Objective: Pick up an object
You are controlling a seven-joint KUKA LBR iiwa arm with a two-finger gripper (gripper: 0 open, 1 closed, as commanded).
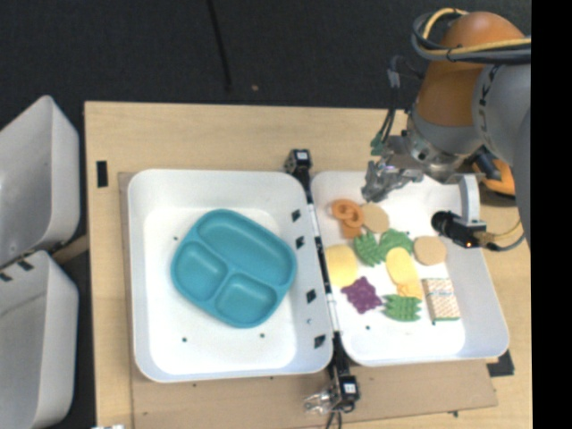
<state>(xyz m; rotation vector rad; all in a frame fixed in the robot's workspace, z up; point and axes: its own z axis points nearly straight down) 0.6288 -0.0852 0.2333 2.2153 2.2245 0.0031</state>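
Arm (465, 79) entered from upper right of frame, orange band up top, wrist angled down-left into the right bin (483, 329). Claw (380, 184) hung low over the bin's upper-left part, just above the orange ring (347, 211) and tan round piece (375, 218); nothing visible between its fingers, opening width couldn't be told. Other toys sat mid-bin: green leafy piece (380, 244), yellow block (340, 263), purple piece (362, 293), striped cracker (441, 298). Left bin (152, 329) held a blue divided plate (233, 267). Both bins on the tabletop (107, 132).
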